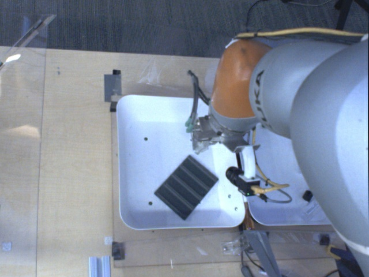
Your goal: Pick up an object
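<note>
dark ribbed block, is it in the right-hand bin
No, the dark ribbed block lies flat on the floor of the left bin, near its front right corner.

The arm (pixel 305 91) carries dark lettering on its grey casing just beside the orange band (pixel 236 79); the letters are partly cut off and seen edge-on, reading approximately "UKA". No other text, number or sign is legible.
</note>
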`<state>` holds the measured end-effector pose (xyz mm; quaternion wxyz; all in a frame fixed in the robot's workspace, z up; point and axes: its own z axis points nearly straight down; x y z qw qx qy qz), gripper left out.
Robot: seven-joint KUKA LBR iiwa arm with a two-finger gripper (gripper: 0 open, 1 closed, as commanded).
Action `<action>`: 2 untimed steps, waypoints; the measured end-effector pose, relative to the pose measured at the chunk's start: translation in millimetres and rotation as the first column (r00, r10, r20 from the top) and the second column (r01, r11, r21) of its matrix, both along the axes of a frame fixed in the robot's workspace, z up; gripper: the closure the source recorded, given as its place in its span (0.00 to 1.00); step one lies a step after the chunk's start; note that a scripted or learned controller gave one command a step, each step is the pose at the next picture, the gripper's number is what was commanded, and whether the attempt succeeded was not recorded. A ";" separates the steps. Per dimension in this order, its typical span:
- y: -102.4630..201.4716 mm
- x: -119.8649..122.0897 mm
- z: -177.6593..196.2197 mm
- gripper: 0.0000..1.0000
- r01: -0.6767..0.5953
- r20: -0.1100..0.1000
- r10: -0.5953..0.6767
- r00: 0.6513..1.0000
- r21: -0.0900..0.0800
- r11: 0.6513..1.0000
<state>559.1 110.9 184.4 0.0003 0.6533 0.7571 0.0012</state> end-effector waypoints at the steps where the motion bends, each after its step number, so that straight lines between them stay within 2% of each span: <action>1: 0.9 1.3 11.2 1.00 -0.005 0.004 0.005 1.000 0.001 1.000; 2: 1.7 2.7 22.4 1.00 -0.010 0.008 0.009 1.000 0.003 1.000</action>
